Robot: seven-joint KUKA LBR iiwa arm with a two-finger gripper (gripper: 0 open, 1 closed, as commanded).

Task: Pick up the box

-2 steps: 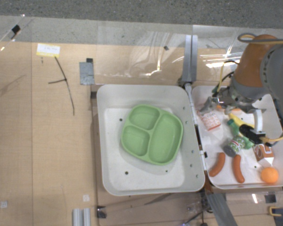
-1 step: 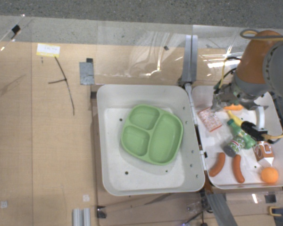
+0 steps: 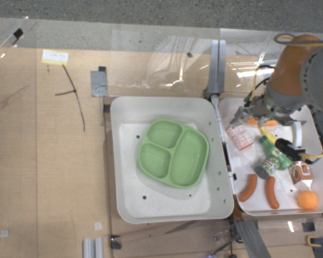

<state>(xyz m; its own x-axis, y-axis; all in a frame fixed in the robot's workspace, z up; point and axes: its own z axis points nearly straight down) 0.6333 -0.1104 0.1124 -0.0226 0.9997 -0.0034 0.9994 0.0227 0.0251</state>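
A small white box with red print (image 3: pixel 239 137) lies flat in the right bin (image 3: pixel 317 138), close to its left wall. A second, brown and white carton (image 3: pixel 301 175) stands near the bin's right side. My gripper (image 3: pixel 248 113) hangs over the far part of the right bin, just beyond the printed box and a little to its right. Nothing shows between its fingers. The grey arm with its orange band (image 3: pixel 293 69) hides the bin's far right corner.
The right bin also holds a green bottle (image 3: pixel 273 156), two sausages (image 3: pixel 247 187) (image 3: pixel 271 192), an orange (image 3: pixel 308 199) and small orange pieces (image 3: pixel 270 123) by the gripper. A green divided plate (image 3: pixel 174 153) lies in the left bin (image 3: pixel 124 144).
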